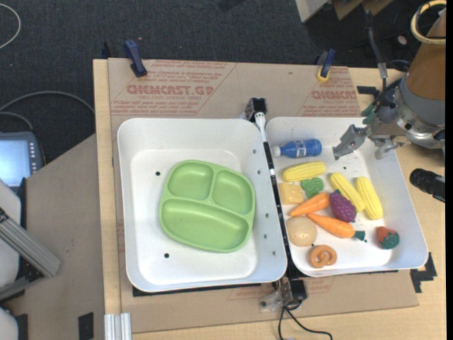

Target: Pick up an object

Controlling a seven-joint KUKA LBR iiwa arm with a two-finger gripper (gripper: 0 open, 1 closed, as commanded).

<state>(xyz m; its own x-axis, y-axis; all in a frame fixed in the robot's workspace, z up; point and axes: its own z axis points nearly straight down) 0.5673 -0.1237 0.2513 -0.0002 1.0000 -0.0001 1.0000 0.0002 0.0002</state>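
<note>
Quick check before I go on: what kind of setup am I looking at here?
Likely a robot lab pick-and-place bench: two white bins clamped on a protective-film-covered board, toy plastic food in the right one, a green divided plate in the left, cables around.

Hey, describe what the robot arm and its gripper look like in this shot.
The grey arm has a broad orange band above the wrist. Below sits a grey metal two-finger gripper with angular, blocky parts. Thin dark cables run along the arm's upper side.

A robotics lab: a paper-covered board (212,83) is held down by a blue clamp (134,57) and a yellow-and-blue clamp (325,64), over dark carpet (141,13) crossed by loose cables (42,101).
</note>
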